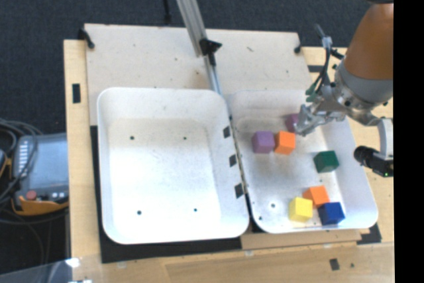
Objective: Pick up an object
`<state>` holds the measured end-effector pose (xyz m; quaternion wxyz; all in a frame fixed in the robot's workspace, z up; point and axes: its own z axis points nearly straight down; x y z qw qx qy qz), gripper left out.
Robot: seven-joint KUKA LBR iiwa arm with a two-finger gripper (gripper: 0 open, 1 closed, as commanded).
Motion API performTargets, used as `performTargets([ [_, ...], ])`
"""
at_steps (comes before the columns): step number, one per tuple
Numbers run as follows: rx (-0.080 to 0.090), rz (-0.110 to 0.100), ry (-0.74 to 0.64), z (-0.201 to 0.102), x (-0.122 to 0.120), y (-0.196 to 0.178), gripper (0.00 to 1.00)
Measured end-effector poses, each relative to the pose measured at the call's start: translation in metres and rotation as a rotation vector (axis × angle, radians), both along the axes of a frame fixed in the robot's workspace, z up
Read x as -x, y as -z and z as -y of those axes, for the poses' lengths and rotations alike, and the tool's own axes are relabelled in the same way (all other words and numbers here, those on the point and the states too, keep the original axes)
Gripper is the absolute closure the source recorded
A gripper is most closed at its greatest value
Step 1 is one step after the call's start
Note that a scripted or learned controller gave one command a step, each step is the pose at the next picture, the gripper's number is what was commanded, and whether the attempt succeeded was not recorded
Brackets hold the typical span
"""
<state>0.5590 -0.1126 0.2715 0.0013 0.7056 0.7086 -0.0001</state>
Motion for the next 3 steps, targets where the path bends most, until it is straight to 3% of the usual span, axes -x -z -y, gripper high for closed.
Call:
performTargets([
  [3,-0.001,0.0,-0.002,-0.153,-0.064,0.02,1.0],
])
